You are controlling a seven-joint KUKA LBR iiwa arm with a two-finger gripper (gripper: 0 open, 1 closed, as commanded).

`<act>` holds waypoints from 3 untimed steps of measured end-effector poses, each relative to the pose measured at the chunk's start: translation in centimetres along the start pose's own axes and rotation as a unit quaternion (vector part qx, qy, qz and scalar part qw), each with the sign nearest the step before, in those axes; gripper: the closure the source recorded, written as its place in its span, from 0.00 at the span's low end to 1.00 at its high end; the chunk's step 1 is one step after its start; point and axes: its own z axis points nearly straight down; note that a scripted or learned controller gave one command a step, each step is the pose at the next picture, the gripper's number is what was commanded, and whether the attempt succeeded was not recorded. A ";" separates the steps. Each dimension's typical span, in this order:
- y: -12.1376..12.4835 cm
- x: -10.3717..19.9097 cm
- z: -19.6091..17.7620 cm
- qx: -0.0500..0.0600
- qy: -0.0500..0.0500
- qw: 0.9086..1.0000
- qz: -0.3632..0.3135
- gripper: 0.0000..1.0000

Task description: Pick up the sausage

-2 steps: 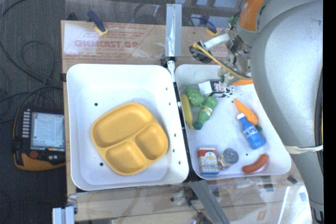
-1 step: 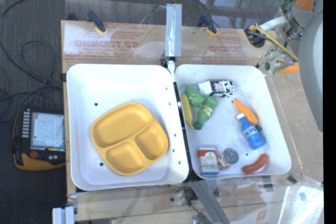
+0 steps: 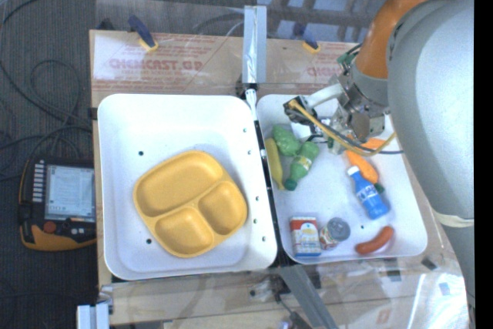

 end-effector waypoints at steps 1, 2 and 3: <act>2.1 1.9 -5.7 -0.001 0.001 1.000 0.015 1.00; 8.9 -3.3 -4.7 -0.001 -0.001 1.000 0.015 1.00; 3.3 3.0 -2.9 -0.001 0.000 1.000 -0.008 1.00</act>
